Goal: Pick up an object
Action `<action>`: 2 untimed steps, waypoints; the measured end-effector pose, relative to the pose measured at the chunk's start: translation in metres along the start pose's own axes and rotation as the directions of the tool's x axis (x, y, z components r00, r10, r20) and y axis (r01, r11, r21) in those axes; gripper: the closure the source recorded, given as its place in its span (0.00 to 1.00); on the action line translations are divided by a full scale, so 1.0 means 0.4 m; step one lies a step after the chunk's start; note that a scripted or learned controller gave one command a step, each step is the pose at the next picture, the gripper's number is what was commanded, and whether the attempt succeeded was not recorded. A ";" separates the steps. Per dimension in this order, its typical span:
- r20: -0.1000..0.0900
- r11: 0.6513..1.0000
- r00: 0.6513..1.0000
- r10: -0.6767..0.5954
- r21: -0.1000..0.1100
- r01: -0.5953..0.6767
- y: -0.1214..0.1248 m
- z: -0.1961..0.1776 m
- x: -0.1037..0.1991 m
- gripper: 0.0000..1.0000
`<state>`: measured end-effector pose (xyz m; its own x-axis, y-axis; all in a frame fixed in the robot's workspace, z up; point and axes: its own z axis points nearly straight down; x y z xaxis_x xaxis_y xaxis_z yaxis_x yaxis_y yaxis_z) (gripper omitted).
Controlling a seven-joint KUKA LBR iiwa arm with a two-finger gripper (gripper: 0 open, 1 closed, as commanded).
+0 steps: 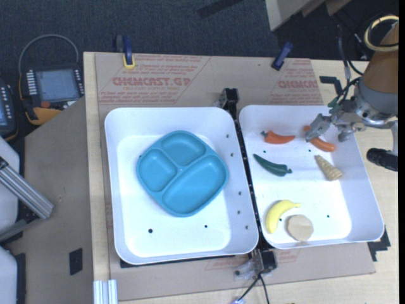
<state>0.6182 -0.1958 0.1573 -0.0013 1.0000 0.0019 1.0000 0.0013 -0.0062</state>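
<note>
Pincer (pixel 329 126) (fingers blurred) above orange pepper (pixel 323 145).

Bench (pixel 95 170) with 2 white bins (pixel 126 233) side by side

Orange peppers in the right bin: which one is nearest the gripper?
The orange pepper just below the gripper, toward the bin's right. The other orange pepper lies farther left, above the green pepper.

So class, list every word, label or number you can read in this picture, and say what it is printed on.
"CHEMCAST. G.P": red print on the brown board behind the left bin.
A second red print on the board behind the right bin: partly covered and blurred, not readable.
Screen of the handheld pendant: too small to read.
</note>
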 end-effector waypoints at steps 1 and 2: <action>-0.001 1.000 1.000 0.001 0.002 -0.001 -0.005 0.161 -0.001 0.00; 0.003 1.000 1.000 0.001 -0.008 -0.001 0.002 0.122 -0.003 1.00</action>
<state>0.6186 -0.1969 0.1087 -0.0002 1.0000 -0.0010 1.0000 0.0002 0.0022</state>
